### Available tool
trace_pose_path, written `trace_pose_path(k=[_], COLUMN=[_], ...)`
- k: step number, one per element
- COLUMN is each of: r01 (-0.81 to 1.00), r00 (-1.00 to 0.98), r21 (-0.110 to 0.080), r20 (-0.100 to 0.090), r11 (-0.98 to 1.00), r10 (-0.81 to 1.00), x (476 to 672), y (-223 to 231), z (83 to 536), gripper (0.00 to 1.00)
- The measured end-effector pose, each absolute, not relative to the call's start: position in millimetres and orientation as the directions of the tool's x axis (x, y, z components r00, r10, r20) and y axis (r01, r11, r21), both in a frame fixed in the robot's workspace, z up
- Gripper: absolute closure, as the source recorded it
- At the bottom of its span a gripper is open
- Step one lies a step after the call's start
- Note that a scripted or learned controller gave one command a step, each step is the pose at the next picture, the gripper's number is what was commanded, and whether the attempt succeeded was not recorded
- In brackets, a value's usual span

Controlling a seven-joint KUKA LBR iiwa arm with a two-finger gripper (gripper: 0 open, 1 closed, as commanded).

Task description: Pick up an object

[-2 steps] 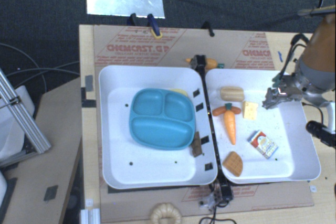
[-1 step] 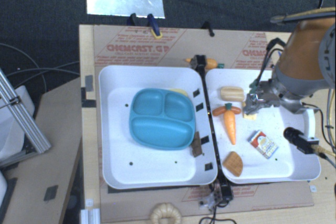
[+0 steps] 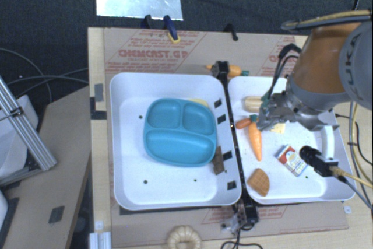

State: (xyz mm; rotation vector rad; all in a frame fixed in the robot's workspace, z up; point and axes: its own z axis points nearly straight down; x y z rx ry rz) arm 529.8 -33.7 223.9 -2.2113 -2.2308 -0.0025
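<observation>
My gripper (image 3: 267,118) hangs low over the left part of the right bin (image 3: 332,189), under the grey and orange arm. Just below it an orange carrot (image 3: 255,140) lies pointing toward the front. To the gripper's left is a small red-orange piece (image 3: 243,123), and a beige cylinder (image 3: 252,104) lies just behind it. A yellow piece (image 3: 279,129) peeks out beside the gripper on the right. A red and white box (image 3: 291,160) and a brown cookie-like piece (image 3: 259,182) lie nearer the front.
The left bin (image 3: 125,183) holds a blue divided plate (image 3: 179,132), with a small brown item (image 3: 218,162) at the plate's right edge. An orange and yellow object (image 3: 233,71) sits behind the bins. A beige ring (image 3: 185,237) lies on the bench front.
</observation>
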Motion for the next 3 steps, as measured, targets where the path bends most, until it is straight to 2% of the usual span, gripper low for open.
trace_pose_path(k=[2,3], r01=[1.0,1.0], r00=[-0.01,-0.008], r21=[0.002,-0.001], r20=[0.002,0.001], r11=[0.01,0.008], r10=[1.0,1.0], x=[509.4,485.1], y=[53.3,96.2], z=[225.3,215.4], gripper=[1.0,1.0])
